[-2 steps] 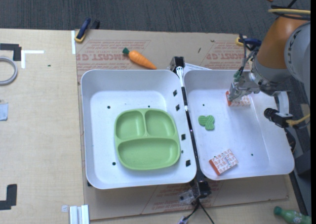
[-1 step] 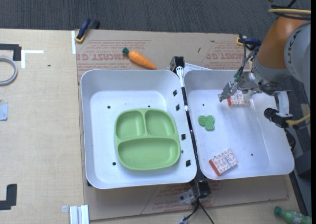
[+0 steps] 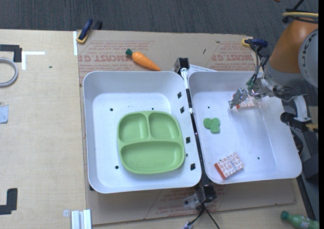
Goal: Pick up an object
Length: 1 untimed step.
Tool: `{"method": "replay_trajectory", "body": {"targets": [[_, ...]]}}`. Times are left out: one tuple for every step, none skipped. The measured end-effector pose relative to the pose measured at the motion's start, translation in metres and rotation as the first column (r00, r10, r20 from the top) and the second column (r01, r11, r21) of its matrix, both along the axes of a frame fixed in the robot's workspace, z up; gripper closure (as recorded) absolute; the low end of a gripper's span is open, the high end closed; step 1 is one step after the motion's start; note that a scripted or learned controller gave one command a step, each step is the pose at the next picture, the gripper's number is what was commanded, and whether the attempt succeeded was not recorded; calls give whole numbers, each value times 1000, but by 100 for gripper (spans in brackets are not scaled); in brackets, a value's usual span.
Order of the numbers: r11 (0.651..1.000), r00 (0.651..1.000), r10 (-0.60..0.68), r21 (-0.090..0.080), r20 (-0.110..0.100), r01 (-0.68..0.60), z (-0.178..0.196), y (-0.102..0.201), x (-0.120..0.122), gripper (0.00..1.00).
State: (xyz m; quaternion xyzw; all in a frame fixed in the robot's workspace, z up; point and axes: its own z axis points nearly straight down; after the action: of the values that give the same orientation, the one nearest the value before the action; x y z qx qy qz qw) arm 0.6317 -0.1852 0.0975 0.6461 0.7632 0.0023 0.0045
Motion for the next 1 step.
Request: {"method": "replay_trajectory", "body": {"targets": [[1000,1000,-1,-1,1,1,11,-1,1,100]]}}
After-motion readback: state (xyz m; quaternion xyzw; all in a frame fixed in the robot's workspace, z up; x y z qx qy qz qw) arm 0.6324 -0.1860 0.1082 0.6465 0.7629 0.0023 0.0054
